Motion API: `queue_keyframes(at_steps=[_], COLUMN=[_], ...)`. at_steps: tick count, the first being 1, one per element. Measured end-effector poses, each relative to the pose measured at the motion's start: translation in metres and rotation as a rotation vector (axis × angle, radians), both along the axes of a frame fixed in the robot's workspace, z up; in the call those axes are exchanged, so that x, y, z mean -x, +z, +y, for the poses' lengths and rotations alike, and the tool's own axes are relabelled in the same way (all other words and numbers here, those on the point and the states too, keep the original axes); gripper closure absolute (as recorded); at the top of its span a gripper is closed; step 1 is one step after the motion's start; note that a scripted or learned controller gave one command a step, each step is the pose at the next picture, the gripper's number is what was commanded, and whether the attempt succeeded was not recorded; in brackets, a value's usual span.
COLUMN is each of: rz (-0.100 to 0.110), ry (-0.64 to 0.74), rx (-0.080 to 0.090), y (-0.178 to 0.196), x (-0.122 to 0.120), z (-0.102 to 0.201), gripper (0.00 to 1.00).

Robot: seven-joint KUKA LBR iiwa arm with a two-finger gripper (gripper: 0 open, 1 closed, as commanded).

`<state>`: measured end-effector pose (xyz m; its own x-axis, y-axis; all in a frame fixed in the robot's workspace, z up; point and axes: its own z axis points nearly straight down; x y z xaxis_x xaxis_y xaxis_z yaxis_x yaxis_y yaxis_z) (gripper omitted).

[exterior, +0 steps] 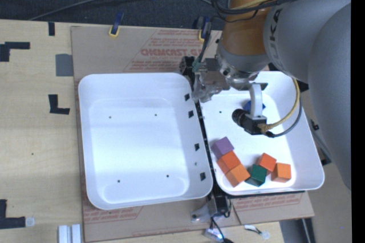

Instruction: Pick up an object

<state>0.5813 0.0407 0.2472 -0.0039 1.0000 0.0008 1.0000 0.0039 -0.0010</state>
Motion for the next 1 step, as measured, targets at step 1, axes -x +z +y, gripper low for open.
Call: queue_keyframes(at_steps=[1], rz=[0.001], ry=[0.0], rx=[0.0], y=[-0.0114], x=[0.0065], z=[0.0432], gripper=[1.0])
